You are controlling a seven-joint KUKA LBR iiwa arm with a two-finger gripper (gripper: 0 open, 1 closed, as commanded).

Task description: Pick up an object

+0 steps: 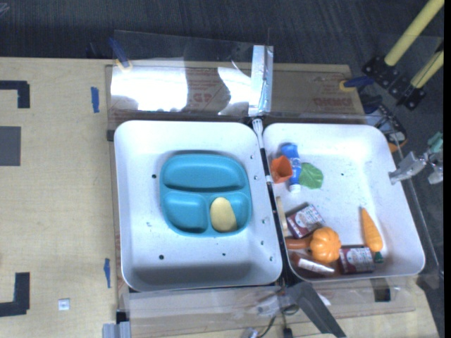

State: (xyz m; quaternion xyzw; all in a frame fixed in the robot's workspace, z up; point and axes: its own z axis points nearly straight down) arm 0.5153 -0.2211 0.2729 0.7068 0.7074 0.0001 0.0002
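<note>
The left white bin (134,189) holds a blue divided tray (201,182) with a yellow egg-shaped object (223,215) in its lower right compartment. In the right white bin (352,146), an orange cup (281,168), a blue and white bottle (290,162) and a green lump (311,177) cluster near the left wall. Lower down lie a brown packet (304,221), a small orange pumpkin (325,243), a carrot (371,230), a dark red can (357,259) and a white tube (315,265).
A clear plastic sheet (190,83) stands behind the bins. Yellow poles with black clamps (409,41) cross the upper right corner. A grey metal bracket (412,166) sits at the right bin's far rim. Wooden bench top (49,189) stretches to the left.
</note>
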